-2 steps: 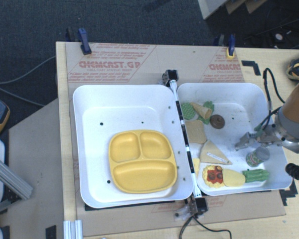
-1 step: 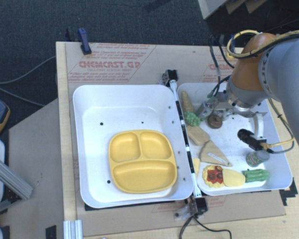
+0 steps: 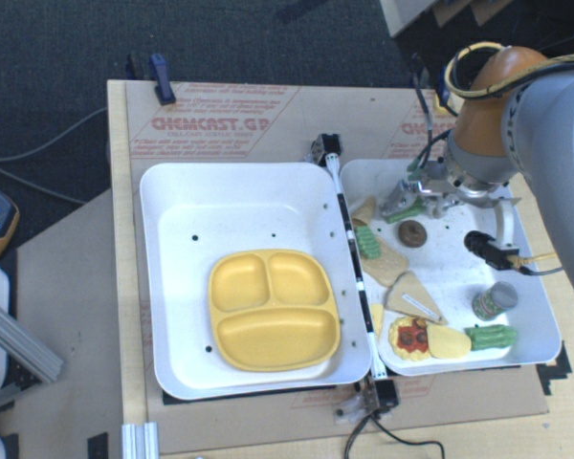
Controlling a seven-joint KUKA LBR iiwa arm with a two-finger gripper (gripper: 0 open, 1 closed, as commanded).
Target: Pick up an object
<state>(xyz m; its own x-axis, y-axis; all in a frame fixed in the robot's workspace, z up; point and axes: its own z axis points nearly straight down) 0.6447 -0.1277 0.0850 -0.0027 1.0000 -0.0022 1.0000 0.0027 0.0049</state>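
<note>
At the near end of the right bin point(image 3: 545, 338), a green pod point(image 3: 489, 336) lies crosswise, its long axis running left to right. Beyond it sits a round brown cookie point(image 3: 413, 233). The gripper point(image 3: 416, 199) is poised just past the cookie; its spread cannot be told. Approach is judged in hand; descent is called for.

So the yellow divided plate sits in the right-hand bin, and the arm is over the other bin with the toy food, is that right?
Not quite. The camera view shows the yellow divided plate in the left bin, not the right. The rest holds: the arm reaches over the other bin, the right one, where the toy food lies, such as the brown round piece and the green piece.
</note>
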